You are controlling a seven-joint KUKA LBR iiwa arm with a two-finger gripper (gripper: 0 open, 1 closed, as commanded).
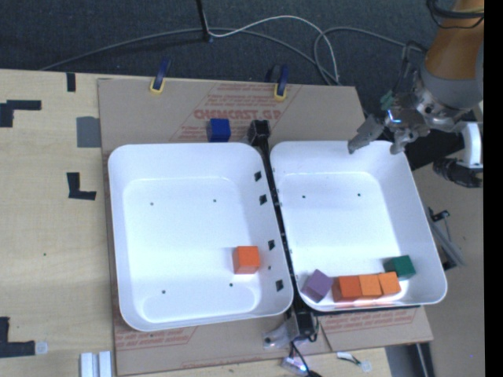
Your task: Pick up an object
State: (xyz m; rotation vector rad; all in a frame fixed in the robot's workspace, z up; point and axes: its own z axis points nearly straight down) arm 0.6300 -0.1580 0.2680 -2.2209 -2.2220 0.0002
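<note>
Orange block (247, 259) sits apart in left bin (134, 210); tool (379, 136) spread over right bin's rim

Both white bins (189, 163) are looking like smooth, glossy plastic; the cardboard sheet (236, 108) beneath is appearing matt; the blocks (246, 259) are showing matt faces.

Lighting was even and bright; the white bins (189, 234) left of the gripper (376, 138) glared slightly, shadows soft.
</note>
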